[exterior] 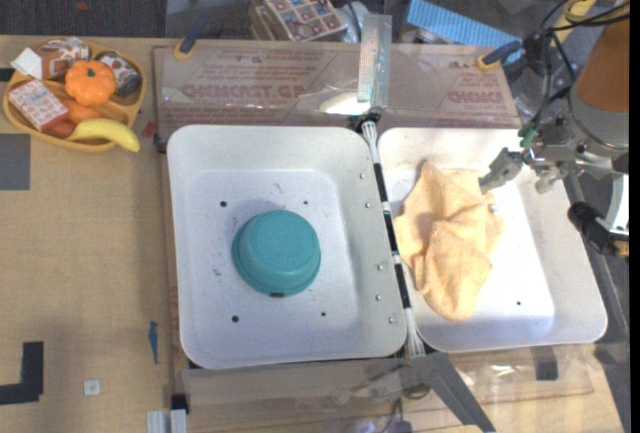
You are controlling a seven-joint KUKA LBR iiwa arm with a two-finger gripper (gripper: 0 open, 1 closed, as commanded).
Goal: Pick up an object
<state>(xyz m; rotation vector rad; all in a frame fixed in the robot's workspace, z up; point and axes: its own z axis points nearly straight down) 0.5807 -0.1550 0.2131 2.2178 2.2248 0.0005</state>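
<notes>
Hovering: gripper point(520, 171) over R bin point(570, 321) | fingers spread, nothing held | cloth point(450, 241) just beside, lower-left

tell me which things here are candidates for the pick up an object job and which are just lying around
Part of the job:
- yellow cloth, crumpled in the right bin
- teal bowl, upside down in the left bin
- gripper, above the right bin near the cloth's upper edge

Just lying about:
- fruit plate with a banana, on the bench at far left
- patterned box behind the bins

Bench point(80, 261) bears two white bins point(200, 221), fruit dish point(20, 113).
</notes>
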